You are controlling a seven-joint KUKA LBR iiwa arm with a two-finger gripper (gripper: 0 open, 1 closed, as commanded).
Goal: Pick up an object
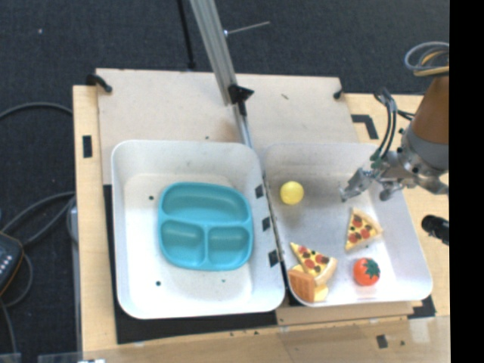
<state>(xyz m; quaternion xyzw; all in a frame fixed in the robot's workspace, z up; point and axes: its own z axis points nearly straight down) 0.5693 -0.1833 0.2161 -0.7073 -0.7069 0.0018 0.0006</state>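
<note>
the arm's in over the right bin (pixel 420 274) now, gripper (pixel 369 185) hanging above the bin's upper right part, and the fingers look spread a little with nothing between them — nothing held, so this reads as the approach, the grab not yet made. plenty to choose from under it: a pizza slice (pixel 362 229) lies nearest, just below the gripper, flat and wedge-shaped with a pale crust edge and red dots on top; a yellow ball (pixel 292 193) sits off to the left near the divider, smooth and round; a second pizza slice (pixel 312 265) rests at the bottom left, propped on what looks like a tan waffle-textured piece; a red tomato (pixel 366 271) sits bottom right, glossy, green cap. they look like hard plastic toys. next move, i'd say — drop straight down over that near slice, squaring the fingers across its narrow width. over in the left bin (pixel 132 172) a teal divided tray (pixel 204 225) sits, smooth, three compartments.
</note>
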